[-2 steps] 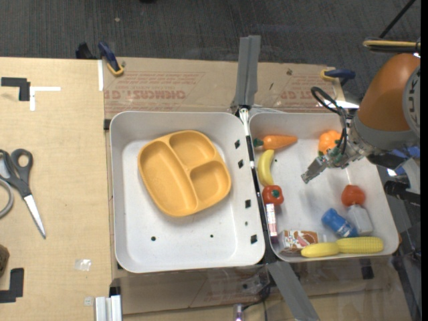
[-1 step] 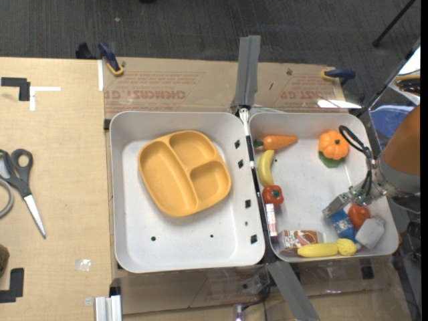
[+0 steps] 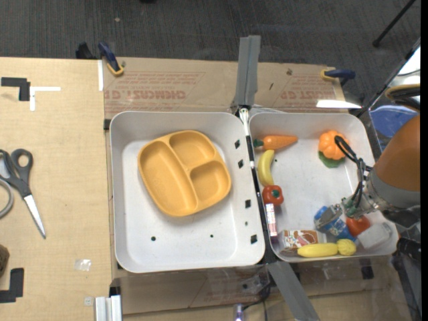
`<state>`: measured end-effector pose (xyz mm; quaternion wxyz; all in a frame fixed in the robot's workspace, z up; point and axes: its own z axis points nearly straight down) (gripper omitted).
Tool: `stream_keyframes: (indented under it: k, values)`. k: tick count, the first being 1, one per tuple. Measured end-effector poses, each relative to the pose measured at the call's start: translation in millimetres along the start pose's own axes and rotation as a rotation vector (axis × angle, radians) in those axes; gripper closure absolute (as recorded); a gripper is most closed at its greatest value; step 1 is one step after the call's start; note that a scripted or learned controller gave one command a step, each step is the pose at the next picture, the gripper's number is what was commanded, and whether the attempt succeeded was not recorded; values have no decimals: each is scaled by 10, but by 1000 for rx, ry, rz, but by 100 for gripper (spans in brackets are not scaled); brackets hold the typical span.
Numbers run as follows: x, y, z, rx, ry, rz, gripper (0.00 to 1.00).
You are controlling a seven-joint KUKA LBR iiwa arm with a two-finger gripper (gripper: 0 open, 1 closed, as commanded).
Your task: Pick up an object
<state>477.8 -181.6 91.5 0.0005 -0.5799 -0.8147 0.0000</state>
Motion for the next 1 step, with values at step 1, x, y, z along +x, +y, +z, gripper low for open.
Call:
stream_keyframes:
  k: [1]
  values:
    - [385,131,8,2,1,43,0]
